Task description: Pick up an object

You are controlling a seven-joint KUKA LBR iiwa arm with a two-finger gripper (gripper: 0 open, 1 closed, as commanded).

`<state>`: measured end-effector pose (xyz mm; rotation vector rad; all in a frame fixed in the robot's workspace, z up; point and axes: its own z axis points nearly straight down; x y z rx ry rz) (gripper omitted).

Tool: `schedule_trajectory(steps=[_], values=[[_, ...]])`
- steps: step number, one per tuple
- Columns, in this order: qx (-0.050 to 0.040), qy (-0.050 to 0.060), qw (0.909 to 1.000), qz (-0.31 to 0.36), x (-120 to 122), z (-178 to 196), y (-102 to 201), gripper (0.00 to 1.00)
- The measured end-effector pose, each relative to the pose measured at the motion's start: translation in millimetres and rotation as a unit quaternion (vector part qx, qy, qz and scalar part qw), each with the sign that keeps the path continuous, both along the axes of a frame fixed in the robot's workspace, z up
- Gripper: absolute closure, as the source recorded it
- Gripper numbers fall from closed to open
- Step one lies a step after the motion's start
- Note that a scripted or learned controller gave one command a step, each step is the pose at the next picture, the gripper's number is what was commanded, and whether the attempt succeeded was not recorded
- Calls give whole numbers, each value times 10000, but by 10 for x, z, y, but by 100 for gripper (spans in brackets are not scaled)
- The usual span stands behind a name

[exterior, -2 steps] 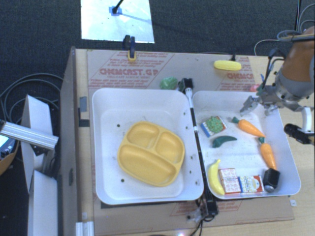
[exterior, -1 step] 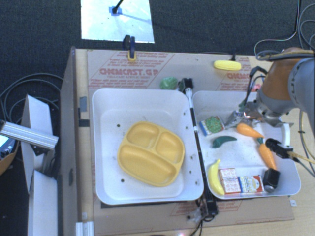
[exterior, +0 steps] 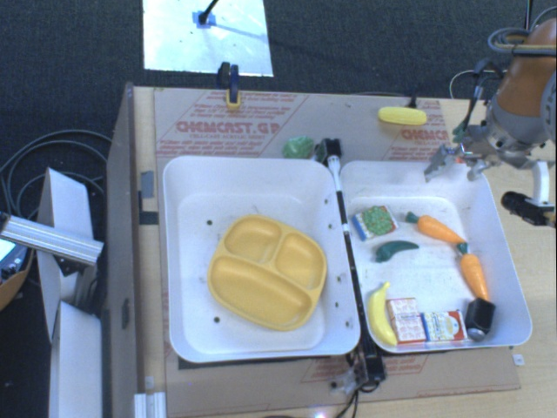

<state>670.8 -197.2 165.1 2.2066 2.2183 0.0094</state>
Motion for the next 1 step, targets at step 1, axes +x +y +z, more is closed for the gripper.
schedule_trajectory(steps=[1], values=[[27, 86, 10000, -30, -400, -768, -97, 0]])
